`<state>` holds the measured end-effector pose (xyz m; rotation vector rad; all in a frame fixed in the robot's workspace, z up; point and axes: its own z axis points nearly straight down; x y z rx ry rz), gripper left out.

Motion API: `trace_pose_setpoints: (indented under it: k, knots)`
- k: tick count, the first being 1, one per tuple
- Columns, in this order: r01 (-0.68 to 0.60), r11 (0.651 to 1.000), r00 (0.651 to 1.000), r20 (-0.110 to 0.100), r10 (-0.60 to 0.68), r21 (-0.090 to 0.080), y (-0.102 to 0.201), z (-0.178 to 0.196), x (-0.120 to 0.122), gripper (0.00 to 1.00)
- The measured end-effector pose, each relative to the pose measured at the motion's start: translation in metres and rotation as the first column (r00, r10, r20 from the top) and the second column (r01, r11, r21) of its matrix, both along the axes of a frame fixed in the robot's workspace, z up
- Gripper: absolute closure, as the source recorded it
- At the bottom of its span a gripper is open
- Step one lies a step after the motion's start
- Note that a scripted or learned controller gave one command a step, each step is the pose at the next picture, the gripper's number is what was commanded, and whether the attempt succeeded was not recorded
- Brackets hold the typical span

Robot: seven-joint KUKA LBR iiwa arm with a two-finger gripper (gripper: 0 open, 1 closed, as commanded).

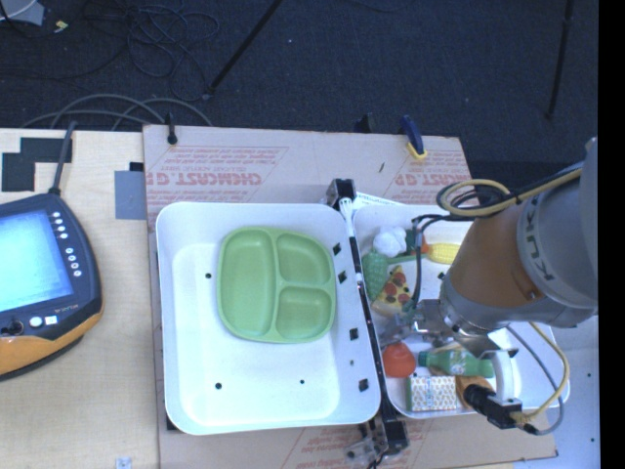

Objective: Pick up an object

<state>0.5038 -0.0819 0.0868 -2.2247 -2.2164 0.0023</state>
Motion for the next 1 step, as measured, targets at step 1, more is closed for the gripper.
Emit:
trace_pose_setpoints:
  k: [1]
  knots:
    - [0.005,1.0,1.0,0.001,-0.005,-0.001,-0.002,0.0116,0.0013,1.0]
